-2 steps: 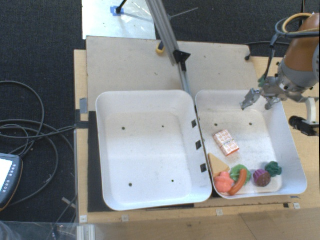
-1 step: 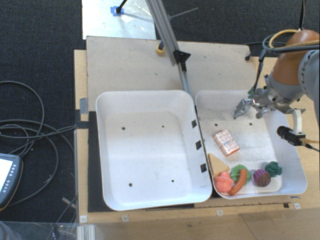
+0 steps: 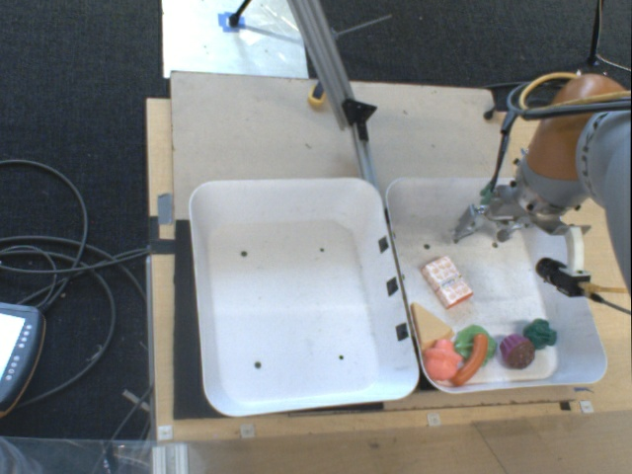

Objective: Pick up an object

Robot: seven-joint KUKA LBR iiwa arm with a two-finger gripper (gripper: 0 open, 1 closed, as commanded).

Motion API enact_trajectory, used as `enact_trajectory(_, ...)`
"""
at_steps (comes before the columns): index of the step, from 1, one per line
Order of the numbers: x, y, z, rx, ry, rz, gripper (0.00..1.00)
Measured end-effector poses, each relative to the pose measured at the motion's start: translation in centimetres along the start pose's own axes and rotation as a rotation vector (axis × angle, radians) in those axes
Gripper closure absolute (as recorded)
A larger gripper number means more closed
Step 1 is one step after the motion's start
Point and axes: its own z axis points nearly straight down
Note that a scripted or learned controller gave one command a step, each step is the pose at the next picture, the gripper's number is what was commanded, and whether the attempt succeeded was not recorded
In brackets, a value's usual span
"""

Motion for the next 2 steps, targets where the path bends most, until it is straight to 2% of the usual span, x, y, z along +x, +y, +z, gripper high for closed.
enact_trajectory(1, 0.0, 0.2, -1.3, -0.007, -0.001, -0.003, 1.00)
enact_trajectory(2, 0.6, 0.0, -7.6, -0.009, -0.002, 0.001, 1.00)
